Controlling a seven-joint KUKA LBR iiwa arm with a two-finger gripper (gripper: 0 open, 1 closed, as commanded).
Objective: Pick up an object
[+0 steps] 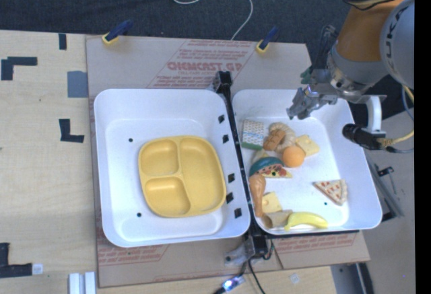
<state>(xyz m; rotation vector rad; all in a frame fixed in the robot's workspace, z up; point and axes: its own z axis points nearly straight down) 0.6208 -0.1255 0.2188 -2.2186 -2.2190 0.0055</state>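
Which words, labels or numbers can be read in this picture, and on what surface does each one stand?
"CHEMCAST" in red on the cardboard sheet behind the bins; the letters after it are blurred.
Smaller red lines above and below it: too blurred to read.
Toy food in the right bin: no text.

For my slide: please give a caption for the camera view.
Claw above toy food in right bin; yellow tray in left bin.

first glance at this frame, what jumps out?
The yellow divided plate, sitting alone in the left bin, catches the eye first. Next is the cluster of toy food in the right bin: an orange, a banana near the front edge and a sandwich wedge off to the right. The gripper hangs over that bin's back right part, above the food, with nothing visibly between its fingers.
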